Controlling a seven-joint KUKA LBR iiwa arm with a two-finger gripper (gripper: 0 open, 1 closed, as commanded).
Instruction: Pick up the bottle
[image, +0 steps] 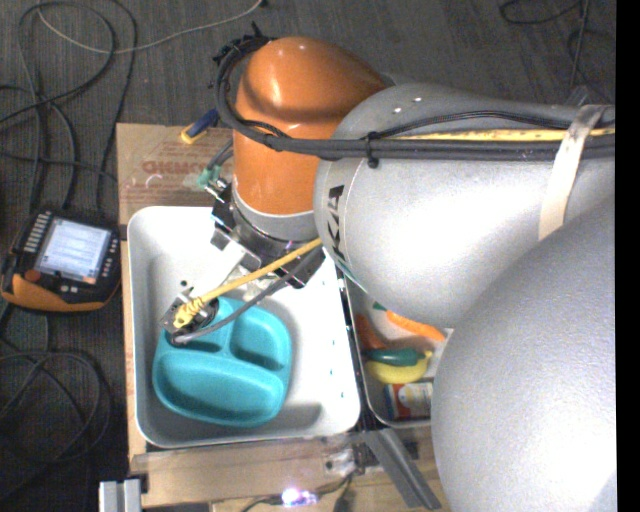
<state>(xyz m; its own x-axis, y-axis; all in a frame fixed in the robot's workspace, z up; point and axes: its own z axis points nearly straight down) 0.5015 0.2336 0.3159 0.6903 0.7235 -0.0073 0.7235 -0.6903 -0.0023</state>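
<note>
Gripper (190, 318) was lowered over teal divided tray (228, 370) in left bin (150, 240), finger state could not be told, bottle could not be made out among items in right bin (372, 405)

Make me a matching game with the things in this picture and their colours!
Things:
1. divided tray
2. band on the arm
3. bin
4. banana-shaped toy

Colours:
A. white
B. yellow
C. teal
D. orange

Pairs: 1-C, 2-D, 3-A, 4-B
</note>
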